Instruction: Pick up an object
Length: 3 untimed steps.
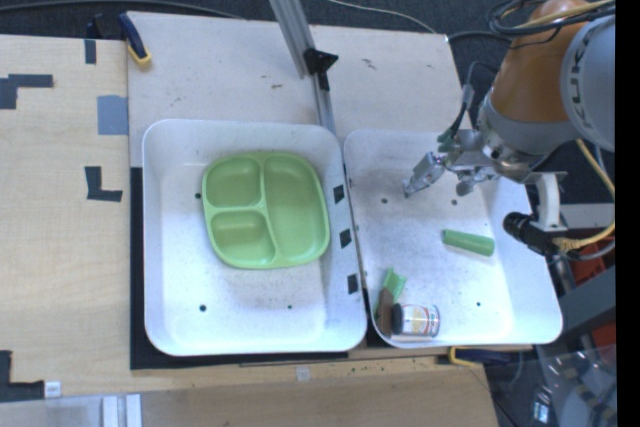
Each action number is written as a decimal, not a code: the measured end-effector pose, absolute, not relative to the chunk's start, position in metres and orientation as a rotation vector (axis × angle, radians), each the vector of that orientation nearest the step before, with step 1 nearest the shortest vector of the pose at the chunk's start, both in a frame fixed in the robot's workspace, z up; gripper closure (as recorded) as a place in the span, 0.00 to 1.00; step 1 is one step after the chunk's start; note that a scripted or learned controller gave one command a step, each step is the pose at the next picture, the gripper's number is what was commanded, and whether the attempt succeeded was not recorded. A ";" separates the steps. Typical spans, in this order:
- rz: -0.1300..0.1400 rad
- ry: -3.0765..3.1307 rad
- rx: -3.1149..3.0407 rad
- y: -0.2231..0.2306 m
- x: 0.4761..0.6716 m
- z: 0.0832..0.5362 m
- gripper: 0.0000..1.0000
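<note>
- You have two white bins: the left bin (160,215) holds a green divided plate (266,210).
- The right bin (520,305) holds a green stick (468,242), a small jar (415,320) and a green scrap (392,284).
- Your gripper (418,180) hovers over the right bin carrying nothing; whether its jaws are spread, you cannot tell. The pick is not yet done.

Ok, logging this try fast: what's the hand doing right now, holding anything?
Hand: over the right bin, nothing visible in it; open or closed cannot be told.
</note>
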<state>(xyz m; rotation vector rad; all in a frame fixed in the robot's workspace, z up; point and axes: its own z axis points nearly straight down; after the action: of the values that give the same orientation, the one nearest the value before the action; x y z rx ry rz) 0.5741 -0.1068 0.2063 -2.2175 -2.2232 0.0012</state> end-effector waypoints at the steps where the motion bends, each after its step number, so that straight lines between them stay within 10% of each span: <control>1: 0.001 -2.223 -2.218 -0.107 0.574 0.206 0.00; 3: 0.009 -2.220 -2.216 -0.103 0.580 0.093 0.00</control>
<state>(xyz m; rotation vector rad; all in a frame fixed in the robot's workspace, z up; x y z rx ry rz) 0.5797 -0.1035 0.0934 -2.2158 -2.2195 0.0089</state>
